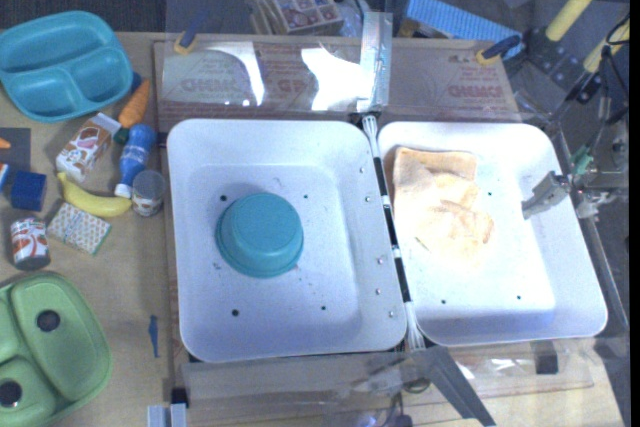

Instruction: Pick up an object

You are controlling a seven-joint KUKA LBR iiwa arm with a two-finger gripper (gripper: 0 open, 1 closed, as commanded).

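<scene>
A teal bowl (260, 234) lies upside down in the middle of the left white bin (200, 315). A crumpled beige cloth (440, 198) is spread over the upper left part of the right white bin (520, 305). Its far edge lies near the bin's back wall.
Left of the bins, the bench holds a blue divided plate (62, 65), a banana (92, 198), a blue bottle (131, 158), a small can (148, 192), a carton (84, 147) and a green tray (45, 350). A small grey bracket (545, 194) juts over the right bin's right rim.
</scene>
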